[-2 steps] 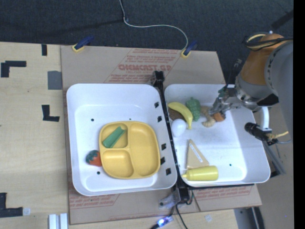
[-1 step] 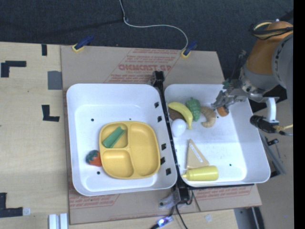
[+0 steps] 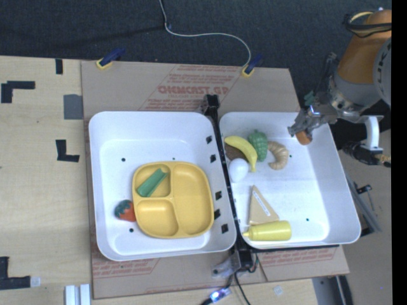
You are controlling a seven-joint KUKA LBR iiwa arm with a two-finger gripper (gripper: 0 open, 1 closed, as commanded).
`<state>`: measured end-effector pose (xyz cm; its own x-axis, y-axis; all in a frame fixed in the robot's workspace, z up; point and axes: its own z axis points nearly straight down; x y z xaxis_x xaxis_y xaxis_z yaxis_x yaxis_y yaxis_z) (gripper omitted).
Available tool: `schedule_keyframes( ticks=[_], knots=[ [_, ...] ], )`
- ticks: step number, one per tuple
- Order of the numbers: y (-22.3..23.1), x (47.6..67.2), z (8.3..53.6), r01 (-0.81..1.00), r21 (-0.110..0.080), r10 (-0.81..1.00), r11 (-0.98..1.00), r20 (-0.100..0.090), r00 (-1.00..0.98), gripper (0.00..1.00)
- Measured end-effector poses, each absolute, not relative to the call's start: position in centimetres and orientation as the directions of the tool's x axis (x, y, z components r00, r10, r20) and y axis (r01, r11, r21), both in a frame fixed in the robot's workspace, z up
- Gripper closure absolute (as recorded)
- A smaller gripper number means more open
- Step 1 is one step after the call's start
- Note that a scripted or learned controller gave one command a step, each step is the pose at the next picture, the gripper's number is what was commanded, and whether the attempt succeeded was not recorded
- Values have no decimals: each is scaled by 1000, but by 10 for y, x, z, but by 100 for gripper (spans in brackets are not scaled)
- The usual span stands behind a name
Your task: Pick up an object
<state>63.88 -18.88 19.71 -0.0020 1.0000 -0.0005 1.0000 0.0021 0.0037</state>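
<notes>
Two white bins side by side on the bench [image 3: 38, 170].

Far left in the left bin [image 3: 111, 164]: a small red and green toy [image 3: 125, 210], lying on the bin floor, touching the left edge of a yellow plate [image 3: 184, 199]. Three pockets in the plate. A green piece [image 3: 152, 182] lying tilted in the top left pocket.

Next, the right bin [image 3: 318, 192]. Near its left wall, a white ball [image 3: 238, 169], tucked just under a yellow banana [image 3: 241, 148]. Beside the banana, a bumpy green toy [image 3: 257, 143], touching it. Then a brown croissant [image 3: 278, 155], just to the right of the green toy. Lower down, a pale wedge [image 3: 259, 207] with its point facing up the picture. Below the wedge, a yellow bottle [image 3: 267, 231] lying on its side, close to the near wall.

Farther right, the pincer [image 3: 304, 127], up over the far right part of the right bin. A small orange thing [image 3: 304, 138] right at its tip, well apart from the other toys. Cannot tell if the pincer is wide or narrow, or if the orange thing is truly held.

Last, the grey and orange arm [image 3: 362, 62], reaching in from the right.
</notes>
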Motion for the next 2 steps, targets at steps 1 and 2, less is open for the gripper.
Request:
schedule_keyframes(
  ticks=[1,2],
  knots=[
    [-188,640,226,1000,3,1000,2,0,-2,100],
    [-147,610,235,1000,-2,1000,3,1,-3,100]
  ],
)
